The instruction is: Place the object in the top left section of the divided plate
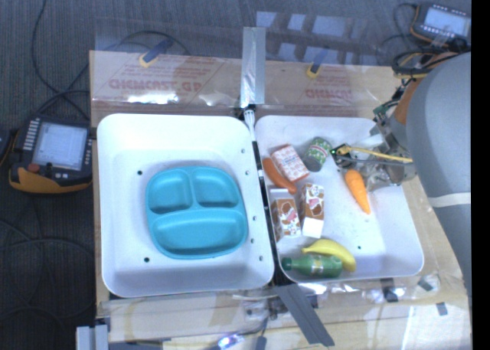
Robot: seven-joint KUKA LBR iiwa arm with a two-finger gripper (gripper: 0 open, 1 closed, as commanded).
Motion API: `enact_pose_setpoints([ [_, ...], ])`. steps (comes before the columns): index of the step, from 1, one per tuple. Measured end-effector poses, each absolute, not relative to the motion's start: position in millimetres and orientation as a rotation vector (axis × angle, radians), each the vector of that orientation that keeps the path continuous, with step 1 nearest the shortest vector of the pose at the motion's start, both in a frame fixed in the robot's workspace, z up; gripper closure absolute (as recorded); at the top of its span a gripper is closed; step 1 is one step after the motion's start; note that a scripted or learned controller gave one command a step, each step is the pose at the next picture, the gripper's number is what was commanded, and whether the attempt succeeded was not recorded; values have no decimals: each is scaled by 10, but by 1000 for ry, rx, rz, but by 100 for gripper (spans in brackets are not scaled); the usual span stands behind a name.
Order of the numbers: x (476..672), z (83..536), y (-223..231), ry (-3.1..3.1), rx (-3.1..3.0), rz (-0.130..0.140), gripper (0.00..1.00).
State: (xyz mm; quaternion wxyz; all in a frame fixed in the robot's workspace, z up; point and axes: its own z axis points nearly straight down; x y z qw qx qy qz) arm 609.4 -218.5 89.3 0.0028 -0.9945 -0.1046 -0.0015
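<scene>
The grey arm point(448, 134) comes in at the right of the divided plate point(197, 210). This plate is light blue, with two small sections on top and one long section below, and it lies in the left bin point(115, 264). Right of the plate, the right bin point(398, 256) holds a carrot point(357, 190), a banana point(331, 250) and a green bottle point(312, 266). Whether the claw is wide or narrow, I cannot tell.

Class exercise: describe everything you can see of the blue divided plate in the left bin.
The divided plate is light blue, looks like smooth plastic, and has rounded corners. Raised ridges split it into three sections: two small ones along the far side and one large one nearest the camera. It lies flat, slightly turned, on the floor of the left bin, clear of the walls. Nothing rests on it.
</scene>
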Motion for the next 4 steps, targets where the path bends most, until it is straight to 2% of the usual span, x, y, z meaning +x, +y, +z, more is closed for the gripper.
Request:
enact_pose_setpoints([
  [1,5314,917,-2194,-344,-3118,-16,100],
  [2,5612,898,-2191,-322,-3117,-6,100],
  [4,6213,889,-2188,-335,-3118,-3,100],
])
